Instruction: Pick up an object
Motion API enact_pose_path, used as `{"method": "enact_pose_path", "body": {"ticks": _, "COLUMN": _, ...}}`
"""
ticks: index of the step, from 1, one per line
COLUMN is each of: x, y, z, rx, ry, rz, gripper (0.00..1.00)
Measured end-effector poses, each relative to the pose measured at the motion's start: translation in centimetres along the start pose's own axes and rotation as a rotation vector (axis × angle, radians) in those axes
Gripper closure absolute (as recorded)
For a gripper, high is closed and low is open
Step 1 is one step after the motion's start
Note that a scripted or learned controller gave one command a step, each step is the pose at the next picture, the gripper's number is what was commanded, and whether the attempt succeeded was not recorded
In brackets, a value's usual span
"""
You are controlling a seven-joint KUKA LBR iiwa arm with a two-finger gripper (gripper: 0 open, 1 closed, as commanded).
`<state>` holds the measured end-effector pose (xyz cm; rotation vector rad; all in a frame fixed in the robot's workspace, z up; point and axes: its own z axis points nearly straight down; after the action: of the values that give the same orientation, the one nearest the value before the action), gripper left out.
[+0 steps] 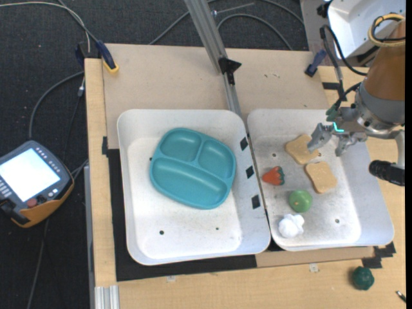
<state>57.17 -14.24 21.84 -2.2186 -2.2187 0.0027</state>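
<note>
Smooth teal plastic tray [192, 168] in matt white bin [187, 246] on wooden bench [161, 76].

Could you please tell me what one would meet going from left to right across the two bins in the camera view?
Teal divided plate → red strawberry → white object → green apple → bread slice → gripper.

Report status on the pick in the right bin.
Pincer open, over right bin, holding nothing. Nearest target: tan bread piece just beside one finger; second bread piece below. Strawberry, green apple, white object lie apart, not obstructing.
</note>
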Motion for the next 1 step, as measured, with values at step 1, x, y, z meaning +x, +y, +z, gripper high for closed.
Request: {"method": "enact_pose_path", "body": {"ticks": 1, "x": 0.00, "y": 0.08, "z": -0.13, "rx": -0.003, "ry": 0.000, "rz": -0.001, "gripper": 0.00}}
